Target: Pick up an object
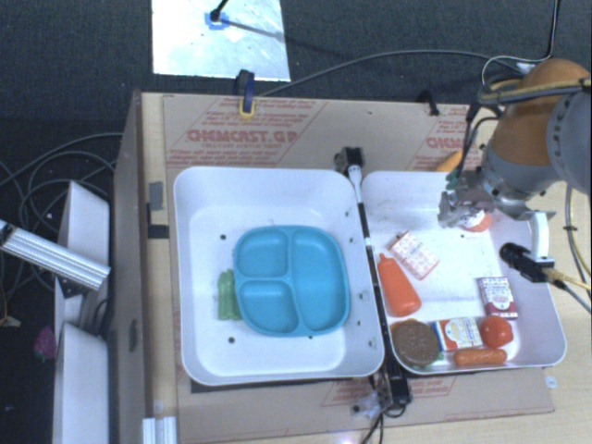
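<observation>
divided plate (pixel 291 280) in left bin (pixel 199 276), bottle (pixel 399 286) in right bin (pixel 546 331)

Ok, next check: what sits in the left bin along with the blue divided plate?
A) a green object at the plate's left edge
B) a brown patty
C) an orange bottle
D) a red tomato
A: a green object lies against the left side of the blue divided plate in the left bin; the bottle, tomato and patty lie in the right bin.

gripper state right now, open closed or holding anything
Gripper: low over the far end of the right bin, by a small red-and-white object; whether it is open, closed or holding anything cannot be told.
</observation>
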Available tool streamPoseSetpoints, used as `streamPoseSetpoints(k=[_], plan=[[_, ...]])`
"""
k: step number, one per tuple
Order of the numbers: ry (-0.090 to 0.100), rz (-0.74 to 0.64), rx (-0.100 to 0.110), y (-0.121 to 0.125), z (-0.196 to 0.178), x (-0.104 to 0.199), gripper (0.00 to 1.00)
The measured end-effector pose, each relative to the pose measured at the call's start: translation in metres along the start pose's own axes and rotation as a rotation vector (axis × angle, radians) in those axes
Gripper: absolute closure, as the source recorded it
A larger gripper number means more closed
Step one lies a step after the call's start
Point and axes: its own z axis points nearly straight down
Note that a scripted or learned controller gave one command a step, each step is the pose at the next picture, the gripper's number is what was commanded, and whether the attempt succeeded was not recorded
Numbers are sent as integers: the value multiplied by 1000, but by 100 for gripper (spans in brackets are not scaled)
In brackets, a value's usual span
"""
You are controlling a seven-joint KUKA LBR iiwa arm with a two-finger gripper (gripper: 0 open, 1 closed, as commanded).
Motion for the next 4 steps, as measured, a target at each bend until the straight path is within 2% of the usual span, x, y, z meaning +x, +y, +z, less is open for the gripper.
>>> streamPoseSetpoints(k=[1,2,3,4], plan=[[0,-1,-3,1,-11,0,100],[3,-3,-1,-28,-74,88,100],[3,-3,2,-20,-82,164,100],[1,1,2,-25,-88,137,100]])
